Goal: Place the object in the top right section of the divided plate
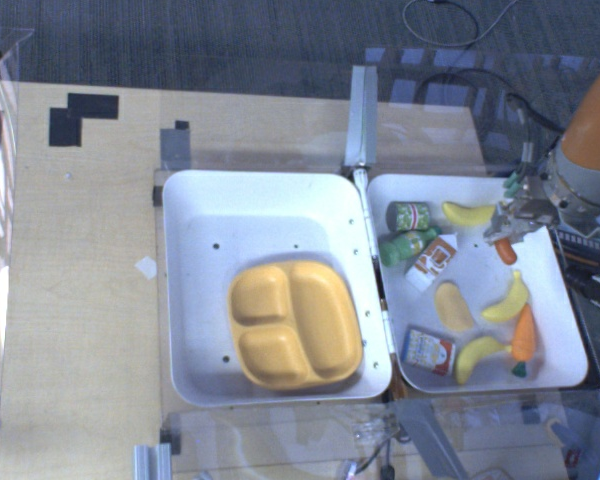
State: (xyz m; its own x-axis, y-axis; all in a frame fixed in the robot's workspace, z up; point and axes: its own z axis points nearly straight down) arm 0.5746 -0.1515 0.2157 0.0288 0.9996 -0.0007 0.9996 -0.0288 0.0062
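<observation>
Camera view shows us the hand (510,226) low over the far right of the right bin (570,368), just above a small orange-red piece (506,251); whether it grips anything we cannot tell, since the tips blur. We judge picking is under way. Next comes a firm lift and carry left to the yellow divided plate (295,323) in the left bin (195,258).

Even, bright overhead light washed the scene. The white bins (180,298) left of the gripper (515,220) glared mildly; shadows stayed soft, and the whole frame looked slightly blurred.
</observation>
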